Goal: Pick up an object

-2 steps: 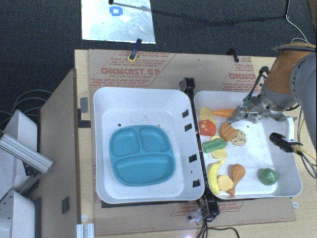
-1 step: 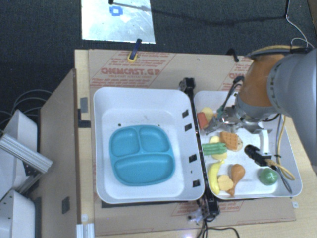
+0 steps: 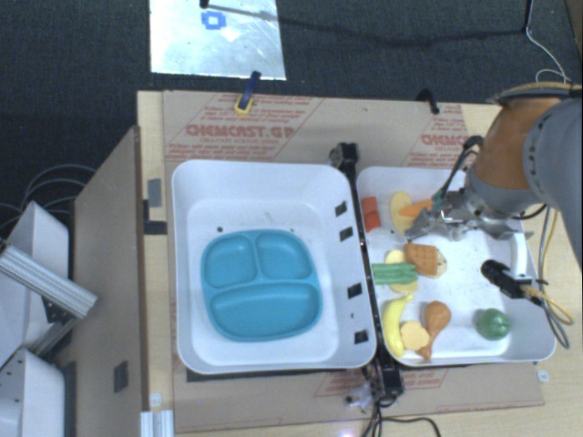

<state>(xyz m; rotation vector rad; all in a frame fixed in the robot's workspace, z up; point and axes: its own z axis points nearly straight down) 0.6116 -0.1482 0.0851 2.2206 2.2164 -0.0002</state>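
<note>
The gripper [image 3: 430, 218] sits low in the right bin [image 3: 537, 340], directly over an orange toy carrot [image 3: 414, 210]; whether its digits grip it cannot be told. Toy bread [image 3: 426, 259] lies just below, presumably the alternative target.

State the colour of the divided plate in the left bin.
Light blue; the divided plate shows clearly in the camera view.

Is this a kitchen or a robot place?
Probably a robot lab, not a kitchen: a robot arm reaches over two white bins, with toy food and a blue plate.
</note>
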